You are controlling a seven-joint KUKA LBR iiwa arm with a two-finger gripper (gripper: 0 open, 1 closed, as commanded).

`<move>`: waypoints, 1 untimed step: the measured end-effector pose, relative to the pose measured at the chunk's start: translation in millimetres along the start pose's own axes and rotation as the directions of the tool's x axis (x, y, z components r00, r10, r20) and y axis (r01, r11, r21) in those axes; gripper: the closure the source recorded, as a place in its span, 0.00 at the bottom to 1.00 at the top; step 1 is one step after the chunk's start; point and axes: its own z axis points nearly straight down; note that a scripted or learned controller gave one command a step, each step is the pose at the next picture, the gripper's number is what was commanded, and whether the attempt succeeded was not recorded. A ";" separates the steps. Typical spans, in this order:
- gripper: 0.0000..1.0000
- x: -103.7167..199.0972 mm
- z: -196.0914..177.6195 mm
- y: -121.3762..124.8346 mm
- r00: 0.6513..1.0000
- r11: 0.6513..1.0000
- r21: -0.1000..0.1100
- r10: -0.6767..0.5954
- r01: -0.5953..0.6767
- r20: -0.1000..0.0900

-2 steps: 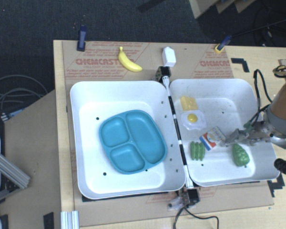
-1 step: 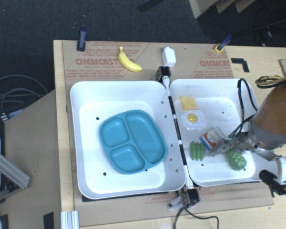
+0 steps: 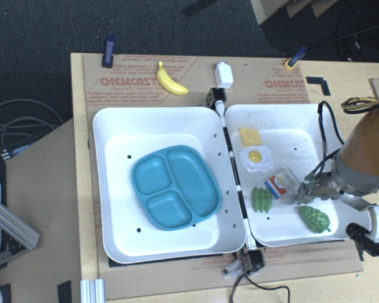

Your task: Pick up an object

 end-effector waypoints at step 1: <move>1.00 51.7 -87.0 22.8 1.000 1.000 -0.002 -0.003 0.003 0.000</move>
